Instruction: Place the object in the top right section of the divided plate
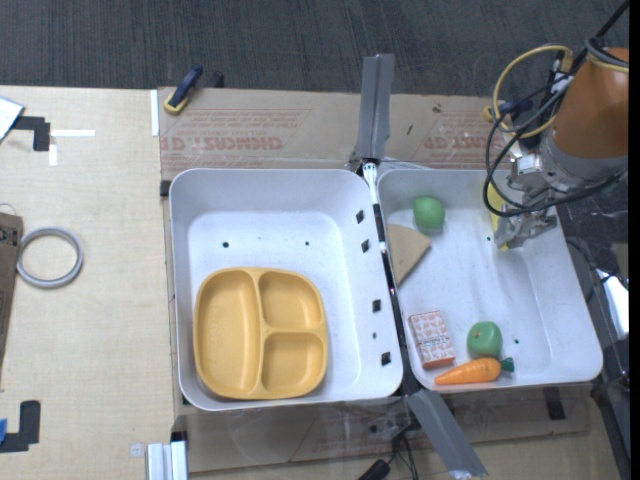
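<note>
The yellow divided plate [262, 331] sits in the left bin [250, 193]. It has one long part on the left and two small parts on the right. The right bin [560, 308] has a green ball [429, 212] near the top, a tan wedge [405, 249] by the wall between the bins, a little orange box [431, 339], a green apple [485, 339] and a carrot [469, 371] just below it. The gripper [520, 230] hangs over the top right edge of the right bin, not touching any toy. I cannot tell if it is wide or closed
</note>
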